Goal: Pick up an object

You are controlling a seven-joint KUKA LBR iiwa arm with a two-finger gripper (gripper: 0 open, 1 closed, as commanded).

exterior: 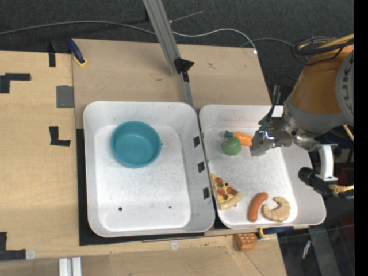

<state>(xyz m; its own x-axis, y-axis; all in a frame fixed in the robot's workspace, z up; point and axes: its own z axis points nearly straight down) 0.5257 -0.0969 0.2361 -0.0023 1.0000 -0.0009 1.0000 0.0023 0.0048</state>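
Note:
The right bin [299, 177] holds a green round fruit [231, 146], a small orange carrot [242, 137] just behind it, a pizza slice [225, 192], a red sausage [257, 206] and a tan croissant [278, 209]. My gripper [261, 144] hangs over the upper part of this bin, right beside the carrot's right end. The grey and orange arm [322, 96] comes in from the right. A blue bowl [135, 144] sits in the left bin [144, 211].
A grey metal pole [164, 30] slants across the bench down to the gap between the bins. Black tape marks [57, 135] lie on the wood at the left. A small orange block [246, 241] lies below the right bin's front edge.

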